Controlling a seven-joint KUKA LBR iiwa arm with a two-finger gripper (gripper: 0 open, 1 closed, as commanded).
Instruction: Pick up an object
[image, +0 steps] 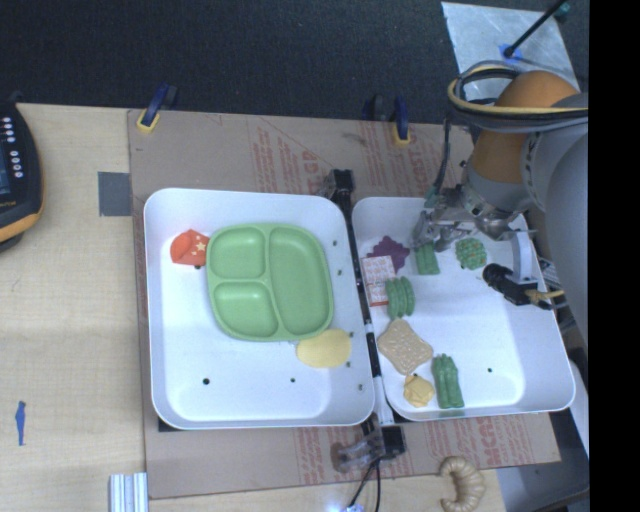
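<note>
While your gripper (437, 228) sits low at the far edge of the right bin (520, 375), just above a small green block (427, 260), you can't tell how its jaws stand; nothing is visibly pinched. Candidate picks cluster beneath it because the toys lie loose in that bin: a purple piece (388, 250), a ridged green vegetable (400, 297), a cracker (404, 346) and a round green piece (470, 251). Your left bin (180, 385) holds a green divided plate (270, 281), a red toy (188, 248) and a yellow piece (324, 349). Red print on the cardboard underlay (250, 135) and on a small carton (377, 278) is too small to read.
</note>
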